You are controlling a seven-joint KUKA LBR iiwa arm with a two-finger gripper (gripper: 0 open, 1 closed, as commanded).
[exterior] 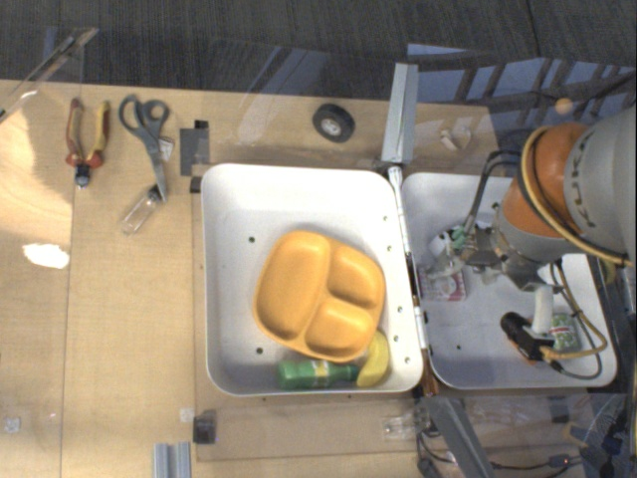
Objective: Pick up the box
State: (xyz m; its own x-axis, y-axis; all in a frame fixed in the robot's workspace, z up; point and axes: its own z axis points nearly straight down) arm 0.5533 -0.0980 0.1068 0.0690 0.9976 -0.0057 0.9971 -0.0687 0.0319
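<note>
Arm is hanging over the right bin (468,361), claw (450,247) sitting low near the box (444,285), likely lining up a grab; claw's opening can't be told.

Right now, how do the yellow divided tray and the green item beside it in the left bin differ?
The yellow divided tray is broad and rounded with three compartments; the green item is slim and elongated. The tray sits near the middle of the left bin, while the green item lies flat along the near wall, partly tucked under the tray's edge. Both are in the same bin, away from the arm's tool.
</note>
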